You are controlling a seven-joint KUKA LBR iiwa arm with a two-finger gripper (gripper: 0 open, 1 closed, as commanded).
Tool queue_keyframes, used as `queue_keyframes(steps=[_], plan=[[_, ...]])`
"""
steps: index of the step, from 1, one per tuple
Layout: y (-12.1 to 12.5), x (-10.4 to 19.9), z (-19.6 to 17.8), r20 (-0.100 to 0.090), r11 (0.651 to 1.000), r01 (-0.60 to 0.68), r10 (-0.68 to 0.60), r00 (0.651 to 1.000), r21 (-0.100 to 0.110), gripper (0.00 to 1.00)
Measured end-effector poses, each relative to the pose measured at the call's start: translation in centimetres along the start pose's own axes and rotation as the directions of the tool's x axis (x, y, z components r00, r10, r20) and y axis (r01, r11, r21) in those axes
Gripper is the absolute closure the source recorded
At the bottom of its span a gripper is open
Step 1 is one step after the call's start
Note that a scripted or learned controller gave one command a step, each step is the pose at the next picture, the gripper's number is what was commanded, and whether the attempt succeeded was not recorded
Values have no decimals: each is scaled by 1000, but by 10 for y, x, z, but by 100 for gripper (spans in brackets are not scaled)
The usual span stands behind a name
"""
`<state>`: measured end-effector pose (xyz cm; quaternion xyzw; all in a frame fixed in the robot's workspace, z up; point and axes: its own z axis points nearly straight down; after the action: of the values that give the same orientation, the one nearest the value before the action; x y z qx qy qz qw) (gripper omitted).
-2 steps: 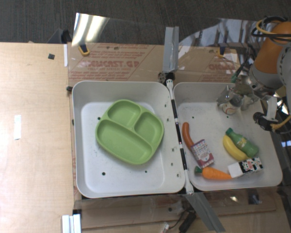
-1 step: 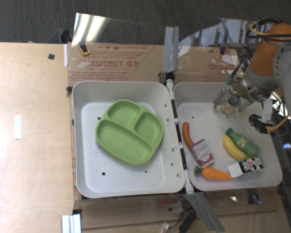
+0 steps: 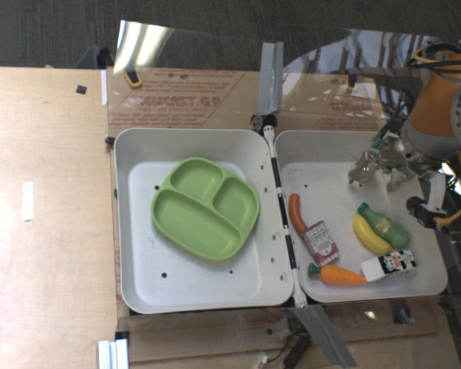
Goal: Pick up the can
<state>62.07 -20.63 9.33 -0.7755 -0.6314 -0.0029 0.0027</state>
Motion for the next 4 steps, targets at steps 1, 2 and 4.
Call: queue_keyframes(steps=[1, 2, 4], plan=[[-50, 32, 2, 8, 1000, -25, 25, 1000, 0, 0], [14, 31, 2, 9, 995, -96, 96, 995, -1, 0], [14, 30, -8, 12, 996, -93, 93, 996, 1, 0]])
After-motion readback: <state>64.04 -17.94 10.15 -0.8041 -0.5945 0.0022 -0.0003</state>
